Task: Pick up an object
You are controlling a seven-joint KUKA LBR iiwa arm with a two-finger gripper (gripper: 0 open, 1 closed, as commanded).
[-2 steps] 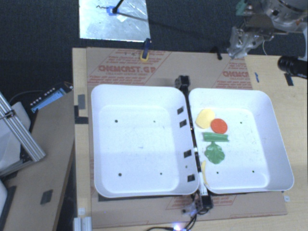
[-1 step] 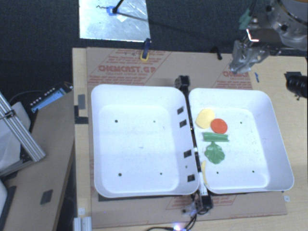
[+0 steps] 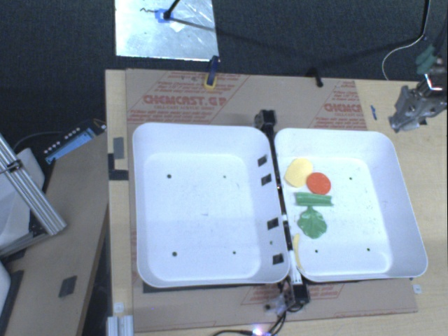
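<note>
dark carpet surrounds the pale desk [image 3: 77, 187] with its two white bins. from my remote seat i find the jaws [image 3: 418, 108] parked at about two o'clock, off the right bin [image 3: 392, 187] and well above it; i cannot tell their state from this angle. the candidates lie at the bin's nine o'clock side: a yellow piece [image 3: 299, 172] touching an orange disc [image 3: 319, 183], a green bar [image 3: 313, 199] and a green leaf [image 3: 312, 224] below. i judge this the approach step; next i must swing toward eight o'clock and descend.
</note>
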